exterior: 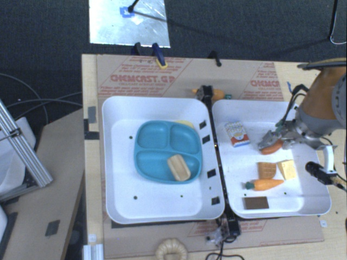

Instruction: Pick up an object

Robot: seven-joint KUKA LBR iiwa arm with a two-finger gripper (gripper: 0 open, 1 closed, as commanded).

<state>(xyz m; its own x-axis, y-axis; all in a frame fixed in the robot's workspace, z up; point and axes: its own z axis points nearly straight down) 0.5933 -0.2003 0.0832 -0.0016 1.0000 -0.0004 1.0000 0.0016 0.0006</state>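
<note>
Bench (135,72) topped with brown printed board, clamped at the far edge; dark carpet beyond, a shiny sheet (129,14) on it. Two white bins side by side.

Gripper (269,143) low in the right bin (314,202), fingers drawn narrow around an orange-red piece (272,148) caught between them. Just left of the fingers: small carton (237,133). Nearer the camera from them: brown square (266,170), yellow wedge (287,169), carrot (264,184), dark flat block (255,202).

Well left, in the left bin (116,199): blue divided plate (167,151) bearing a tan bread-like piece (179,167).
</note>
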